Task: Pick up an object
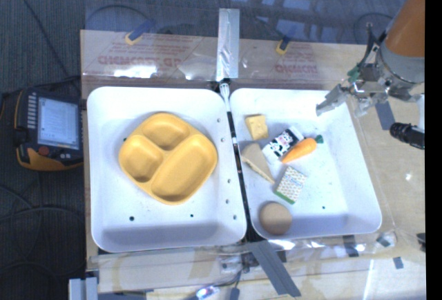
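The right bin (345, 174) holds several small objects. A yellow block (257, 126) lies near its far left, and a black-and-white cow-patterned piece (282, 144) touches an orange carrot (300, 149). A pale wooden wedge (253, 157) lies by the left wall. A speckled packet with a green edge (291, 184) lies near the middle and a brown ball (275, 217) rests at the front. My gripper (357, 109) hangs over the bin's far right corner, above and to the right of the carrot. It is open, its two grey fingers (332, 99) spread wide with nothing between them.
The left bin (103, 209) carries a yellow three-part plate (168, 156). A metal strip (228, 43) stands behind the seam between the bins. A handheld pendant with a screen (50, 127) lies left of the bench. Bare bin floor lies along the right bin's right side.
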Controlling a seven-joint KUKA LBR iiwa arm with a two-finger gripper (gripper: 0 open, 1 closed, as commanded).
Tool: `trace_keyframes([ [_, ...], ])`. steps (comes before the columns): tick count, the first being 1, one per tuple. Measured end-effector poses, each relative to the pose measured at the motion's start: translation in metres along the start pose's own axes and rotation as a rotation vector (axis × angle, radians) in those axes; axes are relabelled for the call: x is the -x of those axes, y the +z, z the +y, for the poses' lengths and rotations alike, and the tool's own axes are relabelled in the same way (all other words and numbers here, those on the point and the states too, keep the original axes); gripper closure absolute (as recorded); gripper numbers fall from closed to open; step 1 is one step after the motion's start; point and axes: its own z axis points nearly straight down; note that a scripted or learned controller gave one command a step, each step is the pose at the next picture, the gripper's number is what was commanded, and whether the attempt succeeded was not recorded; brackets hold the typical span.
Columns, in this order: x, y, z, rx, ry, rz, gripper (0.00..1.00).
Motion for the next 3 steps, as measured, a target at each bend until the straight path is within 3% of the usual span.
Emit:
trace_keyframes([
  [1, -0.07, 0.065, -0.033, -0.001, -0.031, 0.0, 0.0],
  [2, -0.047, 0.128, -0.017, 0.0, 0.054, 0.001, 0.0],
  [3, -0.048, 0.12, -0.017, -0.003, 0.052, 0.003, 1.0],
])
